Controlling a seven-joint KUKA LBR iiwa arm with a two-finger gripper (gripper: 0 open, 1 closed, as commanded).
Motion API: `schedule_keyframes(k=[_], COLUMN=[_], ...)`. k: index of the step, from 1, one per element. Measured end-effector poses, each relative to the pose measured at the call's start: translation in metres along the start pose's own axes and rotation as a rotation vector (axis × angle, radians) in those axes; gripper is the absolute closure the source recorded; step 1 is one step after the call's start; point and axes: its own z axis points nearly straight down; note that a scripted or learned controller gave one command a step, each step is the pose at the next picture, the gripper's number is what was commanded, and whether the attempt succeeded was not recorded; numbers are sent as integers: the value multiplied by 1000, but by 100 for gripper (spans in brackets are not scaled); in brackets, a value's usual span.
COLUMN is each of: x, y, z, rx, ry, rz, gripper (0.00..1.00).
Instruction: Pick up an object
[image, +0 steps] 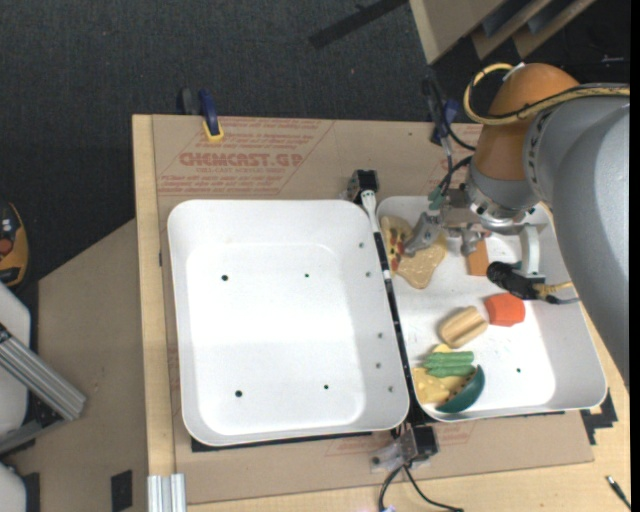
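The right bin (575, 375) holds a tan bread-like slice (421, 265) near its upper left corner, a tan roll (462, 325), an orange-red block (505, 309), an orange piece (477, 254), and a green and yellow cluster (448, 372) at its lower left edge. The left bin (270, 320) sits just beside it on the counter (160, 180). The tool (452, 225) hangs over the right bin's upper end, beside the slice; whether it is clenched I cannot tell. The roll's long axis lies slantwise, upper right to lower left.
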Motion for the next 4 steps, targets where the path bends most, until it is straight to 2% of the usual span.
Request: schedule_keyframes(k=[1,2,3,4], x=[7,1,-1,-1], y=[7,-44,-43,2], z=[-13,3,2,2], rx=[-36,-44,-43,-6], ry=[4,8,4,3], rz=[3,6,5,-4], gripper=[100,100,0,0])
